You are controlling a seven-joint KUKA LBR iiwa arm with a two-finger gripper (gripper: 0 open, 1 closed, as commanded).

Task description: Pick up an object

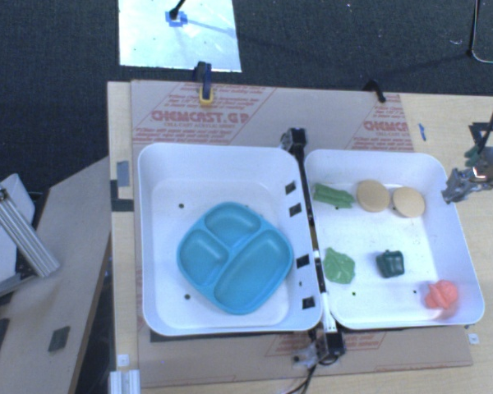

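The right bin (pixel 456 220) holds seven small items spread well apart, with bare floor between them and at its centre. Two tan discs (pixel 374 195) (pixel 408 202) touch near the far wall. The left bin (pixel 148 220) is largely occupied by a blue divided plate (pixel 234 257); open floor remains along its far wall.

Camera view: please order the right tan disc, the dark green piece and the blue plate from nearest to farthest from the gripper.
Gripper sits at the right bin's far right edge.
1. Right tan disc, right bin, far side.
2. Dark green piece, right bin, middle.
3. Blue plate, left bin.
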